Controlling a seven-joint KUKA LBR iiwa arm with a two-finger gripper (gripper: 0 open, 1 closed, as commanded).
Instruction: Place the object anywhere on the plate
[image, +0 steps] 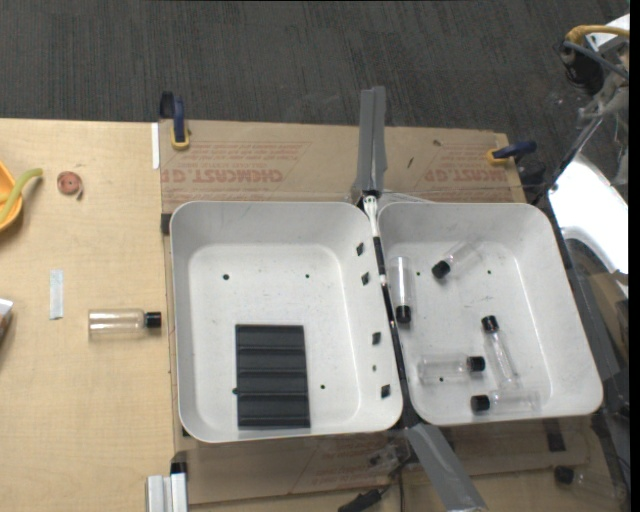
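Observation:
A black ridged plate (271, 376) lies flat in the front part of the left bin (178, 300). The right bin (568, 312) holds several clear vials with black caps. One vial (401, 289) lies along the bin's left wall. Another vial (456, 260) sits near the back, and a third vial (497, 351) lies right of centre. Two more rest near the front: a vial (449, 370) lying crosswise and a vial (506, 402) by the front wall.
A spare clear vial (122, 321) lies on the wooden bench left of the bins. Cardboard (270, 165) sits under the bins, held by clamps (172, 118) at the back. A grey metal bar (372, 135) rises between the bins. White equipment (592, 205) stands at the right edge.

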